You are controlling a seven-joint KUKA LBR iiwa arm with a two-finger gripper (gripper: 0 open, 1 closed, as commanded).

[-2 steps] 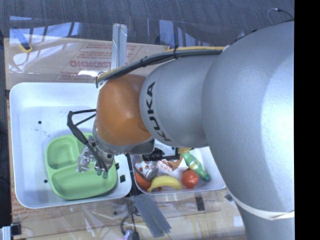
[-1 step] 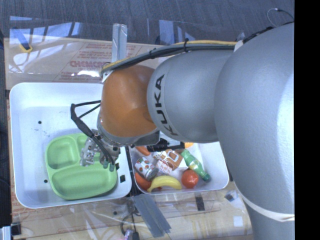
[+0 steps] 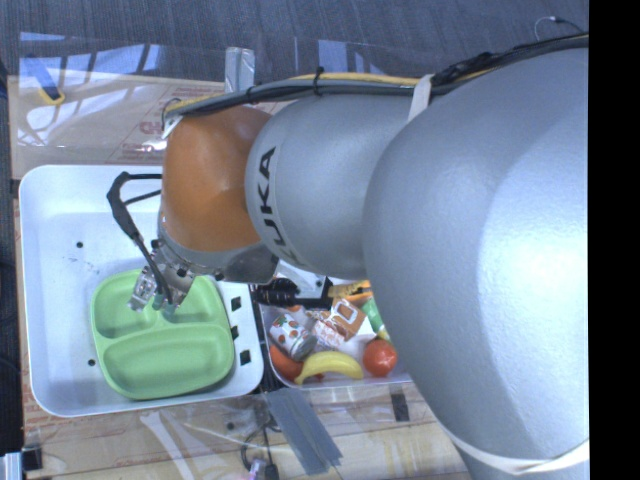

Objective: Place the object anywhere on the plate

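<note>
Large grey KUKA arm with orange band (image 3: 205,178) above wrist, reaching in from right, covering most of right bin

Hand (image 3: 158,290) down low over upper left compartment of green divided plastic plate (image 3: 165,353), fingertips close to or touching plate surface, contact not resolvable

Hand open or closed: cannot tell, small and partly shadowed, nothing clearly visible in it

Green plate directly beneath hand, spreading below and right of it, three compartments: two small ones on top, one long one further below hand

Plate sitting in shallow white plastic bin (image 3: 50,268), lower part of that bin; bare white bin floor above and left of hand, a few small dark specks on it

Black cable (image 3: 122,208) looping from wrist, up and left of hand

Task objects well right of hand, in second white bin (image 3: 340,380), apart from plate, none on it: yellow banana (image 3: 330,366) lying along lower edge, red round tomato-like fruit (image 3: 380,357) just right of banana, orange rounded item (image 3: 282,361) at left of banana, red and white printed packets (image 3: 315,330) piled above banana, a bit of green (image 3: 373,318) at far right under arm

Which of these is the object to place: cannot tell

Wooden table (image 3: 90,108) visible above hand past bin rim, clear plastic sheeting and tape on it; grey tape strip (image 3: 300,423) below and right of hand at bin junction
</note>
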